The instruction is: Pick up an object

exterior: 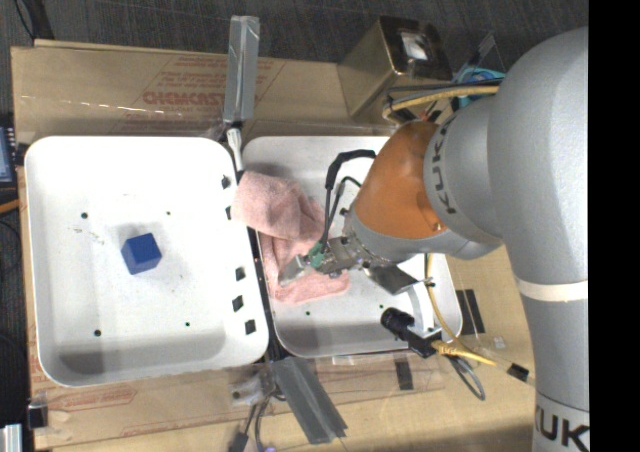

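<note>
End effector (300,270) rests on the pink cloth (283,210) directly beneath it in the right bin (300,345); finger state cannot be told. Soft, light fabric: best pinched at a raised fold.

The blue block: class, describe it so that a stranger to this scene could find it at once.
Start with the two white bins side by side and take the left bin. The blue block sits on its floor, a little left of centre. It is small, hard-edged and blue, unlike the soft pink cloth in the right bin.
</note>
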{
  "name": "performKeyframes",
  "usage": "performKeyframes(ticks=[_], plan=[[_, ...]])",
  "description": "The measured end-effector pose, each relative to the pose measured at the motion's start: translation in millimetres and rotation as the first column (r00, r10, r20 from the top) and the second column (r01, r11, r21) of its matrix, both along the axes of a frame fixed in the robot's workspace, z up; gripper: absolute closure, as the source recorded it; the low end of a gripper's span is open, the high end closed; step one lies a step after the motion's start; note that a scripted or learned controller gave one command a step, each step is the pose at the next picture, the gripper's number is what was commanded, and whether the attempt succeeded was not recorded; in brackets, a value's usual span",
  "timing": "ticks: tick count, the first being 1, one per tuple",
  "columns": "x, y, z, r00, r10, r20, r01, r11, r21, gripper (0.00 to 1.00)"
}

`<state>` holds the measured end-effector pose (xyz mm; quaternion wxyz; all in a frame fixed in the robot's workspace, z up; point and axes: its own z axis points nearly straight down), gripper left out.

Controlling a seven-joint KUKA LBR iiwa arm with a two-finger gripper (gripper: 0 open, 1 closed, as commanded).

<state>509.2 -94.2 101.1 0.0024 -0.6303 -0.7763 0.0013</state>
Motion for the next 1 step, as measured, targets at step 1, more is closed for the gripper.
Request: performKeyframes(ticks=[1], plan=[[60.3,-10.9,-9.7,0.997,-0.082,0.002,0.082,0.997,-0.001,0.00]])
